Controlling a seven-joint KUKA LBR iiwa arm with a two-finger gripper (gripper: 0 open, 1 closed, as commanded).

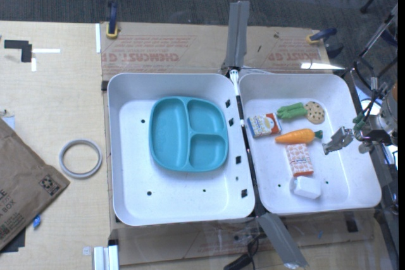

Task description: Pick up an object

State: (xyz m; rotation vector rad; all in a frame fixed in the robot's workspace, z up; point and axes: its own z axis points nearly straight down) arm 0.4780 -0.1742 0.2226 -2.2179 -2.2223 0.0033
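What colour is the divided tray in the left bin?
Teal-blue all over, no pattern. The divided tray shows plainly in the camera view.

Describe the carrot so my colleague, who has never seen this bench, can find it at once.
Look at the right-hand white bin, the one holding small food items. Near its middle, the carrot lies on its side between a small carton and the gripper. It is the only orange, tapered piece, with a green stub at its right end.

Bench (57, 92) bears two white bins (120, 155); tape ring (80, 157); cardboard box (22, 190)
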